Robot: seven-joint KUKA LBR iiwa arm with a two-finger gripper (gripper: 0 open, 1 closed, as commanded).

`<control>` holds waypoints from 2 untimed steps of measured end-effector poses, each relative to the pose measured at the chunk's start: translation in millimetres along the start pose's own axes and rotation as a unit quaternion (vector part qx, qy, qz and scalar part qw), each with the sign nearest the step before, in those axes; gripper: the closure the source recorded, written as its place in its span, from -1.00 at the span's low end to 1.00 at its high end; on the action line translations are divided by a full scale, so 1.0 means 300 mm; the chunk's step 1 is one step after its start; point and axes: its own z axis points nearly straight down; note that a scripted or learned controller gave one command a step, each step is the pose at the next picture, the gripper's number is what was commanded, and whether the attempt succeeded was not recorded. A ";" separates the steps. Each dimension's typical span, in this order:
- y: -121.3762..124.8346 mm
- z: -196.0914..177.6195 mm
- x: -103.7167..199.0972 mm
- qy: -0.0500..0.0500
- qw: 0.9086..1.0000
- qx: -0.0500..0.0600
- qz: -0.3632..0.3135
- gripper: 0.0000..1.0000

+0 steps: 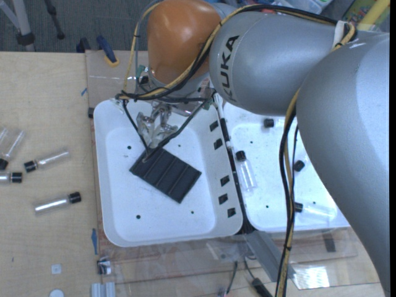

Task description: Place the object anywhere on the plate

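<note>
Take the black ribbed plate (pixel 166 175) as the target: lies flat in the middle of the left bin (pixel 117 221), turned corner-on to the bin's walls, its upper-left corner nearest the tool. Cannot pick out with certainty which object is meant for it; nothing recognisable visible in the gripper (pixel 156 127), and cannot tell whether open or closed, since cables and the wrist above crowd it. Hovers just above and beside that upper-left corner, near the back of the left bin. Probably either a release over the plate or an empty pass, judging from this pose alone. To do the step well: bring the tool inward from the corner toward the plate's centre, so that a released piece lands on the ribs rather than on bare white bin floor; come down low before letting go, since anything round would likely roll along or off the grooves; keep the dangling black cable clear of the plate's edge to avoid dragging it. As a candidate object, note the clear vial (pixel 245 175) in the right bin (pixel 278 229), just past the divider, well apart from the gripper and level with the plate's right side.
</note>
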 end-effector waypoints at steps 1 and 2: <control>-0.002 -0.326 -0.001 0.000 0.990 0.000 -0.142 1.00; -0.004 -0.158 0.007 0.003 0.999 -0.002 0.036 1.00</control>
